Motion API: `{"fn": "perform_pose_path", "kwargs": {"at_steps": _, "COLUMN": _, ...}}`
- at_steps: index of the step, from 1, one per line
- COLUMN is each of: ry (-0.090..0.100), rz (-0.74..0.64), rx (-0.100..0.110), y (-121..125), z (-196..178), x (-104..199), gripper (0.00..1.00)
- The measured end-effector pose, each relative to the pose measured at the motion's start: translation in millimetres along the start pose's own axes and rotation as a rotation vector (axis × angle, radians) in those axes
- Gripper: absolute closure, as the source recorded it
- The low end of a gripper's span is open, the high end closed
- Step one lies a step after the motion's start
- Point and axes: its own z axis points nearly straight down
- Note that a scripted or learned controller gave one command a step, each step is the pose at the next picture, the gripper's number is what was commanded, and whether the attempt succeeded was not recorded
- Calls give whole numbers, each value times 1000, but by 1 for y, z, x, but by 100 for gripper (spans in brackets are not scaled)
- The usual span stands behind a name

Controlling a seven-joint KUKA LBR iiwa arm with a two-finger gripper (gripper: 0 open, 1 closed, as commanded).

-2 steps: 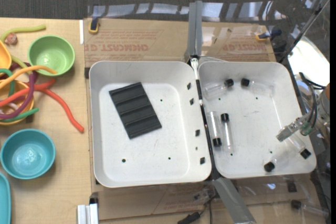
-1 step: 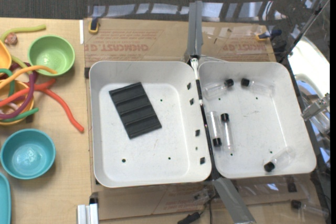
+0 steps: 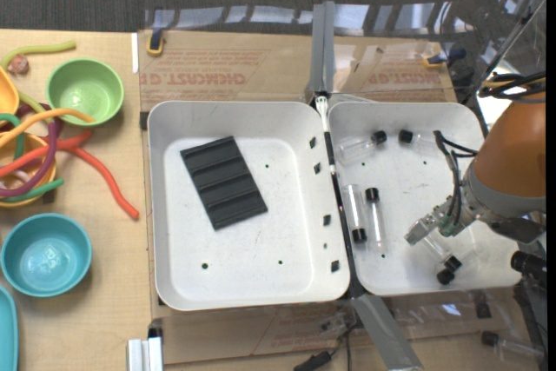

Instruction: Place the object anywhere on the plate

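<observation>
The flat black ribbed rectangular plate [image 3: 223,182], matte and moulded in three raised bands, lies in the left shallow white plastic bin [image 3: 165,213], its long axis slanting from upper left to lower right. Everything else can be placed from that plate. To its right, across the hinge-like seam with small black clips, sits the right shallow white plastic bin [image 3: 408,278], smooth and glossy with rounded corners. In that bin lie several clear, black-capped cylindrical tubes: the nearest one [image 3: 356,217] rests just beyond the seam, long axis running near to far with its black cap at the near end; a second [image 3: 374,214] lies just beside it and parallel, black cap at the far end; a third [image 3: 362,146], further back than the plate's upper end, lies nearly across the bin with its cap pointing right. A small black cap [image 3: 405,135] sits just right of that one. Well to the right of the plate, the grey arm with a rounded orange band [image 3: 519,148] reaches in, and its metal hand [image 3: 432,227] hangs low over the right bin floor beside another black-capped tube [image 3: 449,268]; whether the hand is clenched or released, I cannot tell. To the plate's left, on the pale wooden table [image 3: 113,274], stand a green bowl [image 3: 85,92] and a teal bowl [image 3: 45,255].
</observation>
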Motion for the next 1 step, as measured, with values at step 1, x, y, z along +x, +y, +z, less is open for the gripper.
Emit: {"fn": "perform_pose_path", "kwargs": {"at_steps": 1, "ry": -3, "rz": 11, "rx": -2, "y": -29, "z": -43, "x": -53, "gripper": 100}}
